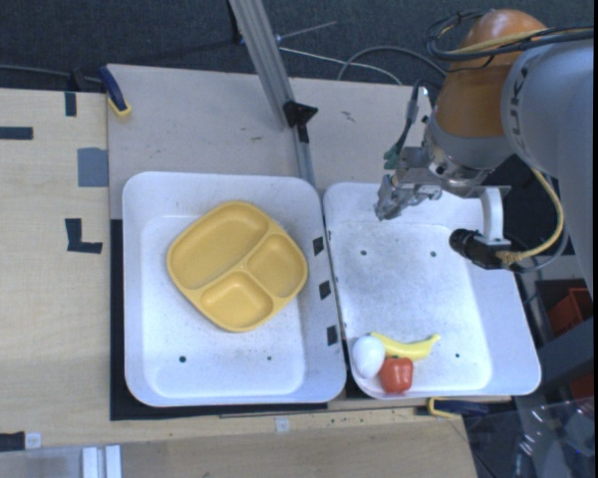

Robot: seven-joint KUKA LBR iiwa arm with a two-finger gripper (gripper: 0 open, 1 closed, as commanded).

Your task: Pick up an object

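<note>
A yellow banana (411,347), a white egg-like ball (366,357) and a small red pepper (397,373) lie bunched at the near edge of the right bin (448,287). My gripper (391,205) hangs over the far left part of that bin, well away from the three objects. Nothing shows between its fingers, which point down and look close together.
The left bin (149,267) holds a yellow divided plate (236,265). A metal pole (267,58) slants down from the top to the gap between the bins. Cables and a black fitting (478,247) sit at the right bin's right side.
</note>
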